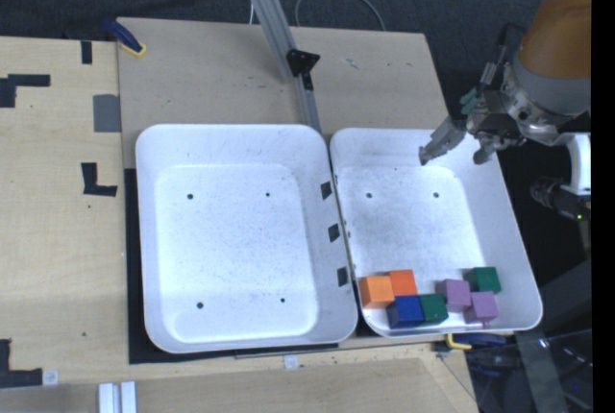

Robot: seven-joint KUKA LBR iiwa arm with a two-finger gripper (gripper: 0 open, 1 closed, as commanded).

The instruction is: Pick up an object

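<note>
Camera view shows the gripper (459,143) with fingers spread and nothing between them, poised over the far edge of the right bin (500,209), well apart from the coloured blocks (430,297) clustered against its near wall, so no grasp is begun

You see the robot arm (562,36) as a rounded orange band above a pale grey wrist ring. Below the ring sits a cluster of dark metal fittings with small teal parts and thin cables. Its gripper (456,142) has two slim, dark grey fingers (434,146).
</note>
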